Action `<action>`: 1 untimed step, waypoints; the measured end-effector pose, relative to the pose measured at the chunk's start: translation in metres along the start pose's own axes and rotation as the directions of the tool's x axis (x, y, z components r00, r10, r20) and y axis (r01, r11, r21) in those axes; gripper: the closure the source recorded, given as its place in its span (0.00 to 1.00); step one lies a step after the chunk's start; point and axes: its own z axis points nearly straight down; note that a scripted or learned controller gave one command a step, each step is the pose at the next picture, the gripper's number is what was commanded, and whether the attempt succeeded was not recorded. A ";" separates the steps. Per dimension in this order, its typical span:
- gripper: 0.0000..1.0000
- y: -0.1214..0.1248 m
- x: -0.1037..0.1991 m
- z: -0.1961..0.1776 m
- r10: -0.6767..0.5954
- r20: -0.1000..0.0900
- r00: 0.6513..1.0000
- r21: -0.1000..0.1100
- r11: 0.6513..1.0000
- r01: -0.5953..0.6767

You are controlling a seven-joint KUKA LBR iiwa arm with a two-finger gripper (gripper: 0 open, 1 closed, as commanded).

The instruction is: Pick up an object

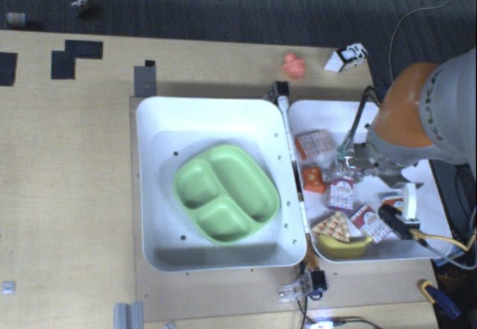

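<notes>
Nearest the front rim of the right bin lies a yellow banana, curved along the wall, with a small checked red-and-cream packet resting just above it and touching it. Beside that, a red-and-white box sits tilted; it carries print, but the letters are too small and blurred to read. A little further in stands a small white-and-red carton, again with printing I cannot make out, and just left of it an orange block lies close to the wall between the bins. The gripper hangs over this cluster, coming down from the grey arm with its orange band; its tip sits just above the white-and-red carton and just right of the orange block, but whether it touches either I cannot tell, and whether the pincer is wide or narrow is hidden in the dark tangle of metal there. Beyond the gripper, toward the back of the bin, a pinkish packet with a grid pattern lies flat, its writing unreadable. In the left bin a green divided tray sits alone, well apart from the gripper. Farther back on the bench, past both bins, rest a pink lump and a small black-and-white box.
</notes>
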 end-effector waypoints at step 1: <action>1.00 -0.069 0.074 -0.087 -0.003 -0.005 1.000 0.015 1.000 0.004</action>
